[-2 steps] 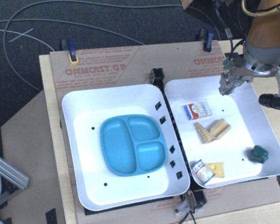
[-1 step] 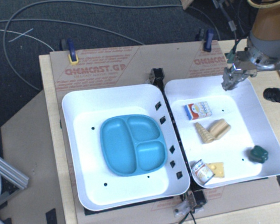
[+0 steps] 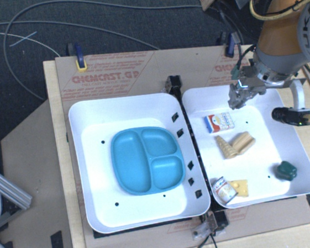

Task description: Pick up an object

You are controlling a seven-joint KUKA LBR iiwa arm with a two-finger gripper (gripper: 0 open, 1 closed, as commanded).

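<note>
My gripper [image 3: 240,97] hangs over the far part of the right bin [image 3: 299,148], up and to the right of a small red, white and blue carton [image 3: 219,122]. Nothing shows between its fingers. Below the carton lies a tan ridged piece [image 3: 235,145]. A small can [image 3: 224,190] and a yellow wedge [image 3: 240,186] rest at the bin's near left corner. A dark green lump [image 3: 286,170] sits near the right wall.
The left bin [image 3: 86,156] holds a blue divided plate [image 3: 147,159]. A black divider with clips [image 3: 186,145] runs between the bins. Clamps [image 3: 80,57] stand at the bench's far edge. A black handle-like part [image 3: 290,115] juts over the right bin's rim.
</note>
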